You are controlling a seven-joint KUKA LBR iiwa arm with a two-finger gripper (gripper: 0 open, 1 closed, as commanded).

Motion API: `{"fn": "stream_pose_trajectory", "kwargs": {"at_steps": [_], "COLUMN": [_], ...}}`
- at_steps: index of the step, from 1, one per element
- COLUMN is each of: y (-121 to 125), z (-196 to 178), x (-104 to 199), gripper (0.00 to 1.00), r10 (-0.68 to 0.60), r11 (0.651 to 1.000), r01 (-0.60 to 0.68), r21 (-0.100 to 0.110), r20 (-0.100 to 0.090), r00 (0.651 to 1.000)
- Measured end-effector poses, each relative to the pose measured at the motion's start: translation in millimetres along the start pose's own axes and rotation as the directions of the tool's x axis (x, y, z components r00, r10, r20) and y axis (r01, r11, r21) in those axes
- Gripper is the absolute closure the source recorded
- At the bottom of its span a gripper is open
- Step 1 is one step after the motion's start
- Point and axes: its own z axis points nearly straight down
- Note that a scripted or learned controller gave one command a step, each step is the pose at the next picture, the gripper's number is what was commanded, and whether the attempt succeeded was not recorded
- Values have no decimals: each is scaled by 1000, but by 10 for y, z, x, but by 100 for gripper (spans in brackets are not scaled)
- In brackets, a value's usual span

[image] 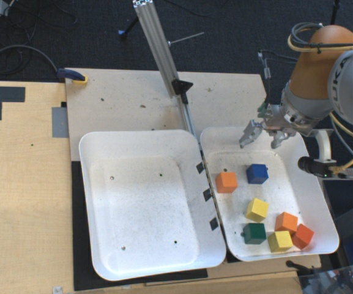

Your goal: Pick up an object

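My gripper (263, 138) hangs over the far end of the right bin (323, 201), its two grey fingers spread open with nothing between them. Below it in that bin lie several small blocks: a blue cube (257, 173) nearest the gripper, an orange cube (226, 181) to its left, a yellow cube (256, 209), a green cube (254, 233), a second yellow cube (279, 241), and two orange-red blocks (293, 228) at the near right corner.
The left bin (103, 164) sits beside the right one, joined by black clips along the shared edge. A slanted aluminium post (161, 48) rises behind the bins. A wooden table lies to the left, cables at the right.
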Motion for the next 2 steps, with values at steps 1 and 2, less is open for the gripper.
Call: {"fn": "stream_pose_trajectory", "kwargs": {"at_steps": [1,2], "y": [-303,-800], "z": [-530,-1646], "x": [504,687], "gripper": [0,0], "r10": [-1,2], "r11": [1000,1000], "r01": [1,-2], "r21": [-4,-9], "r20": [-2,0], "r00": [1000,1000]}}
